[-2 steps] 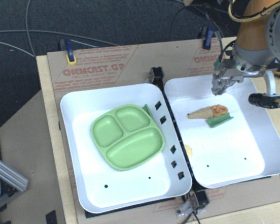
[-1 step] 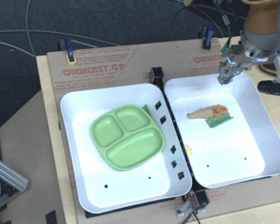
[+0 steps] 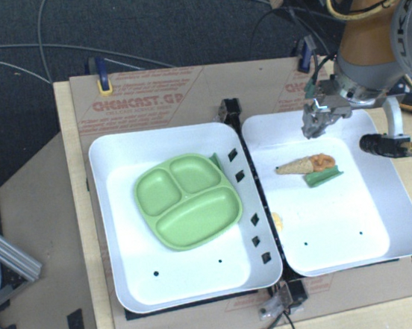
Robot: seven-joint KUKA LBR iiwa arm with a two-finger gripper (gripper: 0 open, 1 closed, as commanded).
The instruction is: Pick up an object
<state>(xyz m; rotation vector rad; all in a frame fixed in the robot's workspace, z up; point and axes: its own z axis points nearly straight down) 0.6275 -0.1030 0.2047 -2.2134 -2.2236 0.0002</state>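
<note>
We see two white bins side by side on a brown board. The left bin [image 3: 126, 276] carries a green plate [image 3: 188, 201] with three compartments, lying near the bin's middle and turned at a slant. The right bin [image 3: 352, 242] carries a cone [image 3: 304, 164], tan with an orange end, lying on its side in the bin's upper half with its tip toward the divider between the bins; a green piece [image 3: 323, 176] lies just beside it on the near side, touching or nearly touching its orange end. A small yellow bit [image 3: 277, 223] sits at the right bin's left edge, against the divider. The arm [image 3: 372, 25] enters at the upper right corner, and its gripper [image 3: 318, 121] hangs over the right bin's far edge, above and apart from the cone, with nothing between its fingers; we cannot tell whether they stand apart or together.
</note>
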